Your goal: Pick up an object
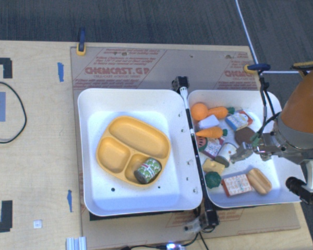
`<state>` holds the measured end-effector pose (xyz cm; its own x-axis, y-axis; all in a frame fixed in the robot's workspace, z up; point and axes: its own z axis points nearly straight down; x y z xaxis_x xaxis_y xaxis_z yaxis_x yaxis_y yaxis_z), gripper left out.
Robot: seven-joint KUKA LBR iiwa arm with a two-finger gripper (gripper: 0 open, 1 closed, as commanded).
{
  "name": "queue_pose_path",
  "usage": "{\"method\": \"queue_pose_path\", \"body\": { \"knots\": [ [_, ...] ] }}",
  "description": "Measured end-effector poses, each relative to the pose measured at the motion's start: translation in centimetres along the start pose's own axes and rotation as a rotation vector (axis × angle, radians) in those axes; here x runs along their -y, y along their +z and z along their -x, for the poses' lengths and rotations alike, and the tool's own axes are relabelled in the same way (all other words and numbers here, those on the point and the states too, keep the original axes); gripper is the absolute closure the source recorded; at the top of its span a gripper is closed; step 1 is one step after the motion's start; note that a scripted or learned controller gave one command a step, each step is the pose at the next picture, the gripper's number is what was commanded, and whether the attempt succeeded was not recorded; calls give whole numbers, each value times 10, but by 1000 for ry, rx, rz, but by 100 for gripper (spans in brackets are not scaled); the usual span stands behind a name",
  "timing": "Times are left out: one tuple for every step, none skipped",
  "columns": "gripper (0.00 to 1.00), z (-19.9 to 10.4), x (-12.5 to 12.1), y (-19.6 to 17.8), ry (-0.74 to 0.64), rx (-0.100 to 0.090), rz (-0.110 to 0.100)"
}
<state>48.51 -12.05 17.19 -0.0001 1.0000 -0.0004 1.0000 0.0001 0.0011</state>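
Camera view: pincer (243, 154) fingers indistinct.

We see the arm (302, 108) coming in from the right side of the view. Its orange band is at the upper right, and below it sits the grey wrist (295, 137). From the wrist, the body of the pincer (243, 153) stretches to the left and a little downward, with dark cables running along it. The arm leans at a slant, not straight down. The tips of the pincer are small and dark, and we cannot tell how they stand.
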Motion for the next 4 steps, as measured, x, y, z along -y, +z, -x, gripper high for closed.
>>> {"method": "queue_pose_path", "body": {
  "knots": [
    [0,-20,0,82,-2,-4,13],
    [100,-19,-2,70,-2,-2,19],
    [100,-94,-45,-13,-2,-2,1],
    [0,-93,-44,-13,-1,0,-1]
  ]
}}
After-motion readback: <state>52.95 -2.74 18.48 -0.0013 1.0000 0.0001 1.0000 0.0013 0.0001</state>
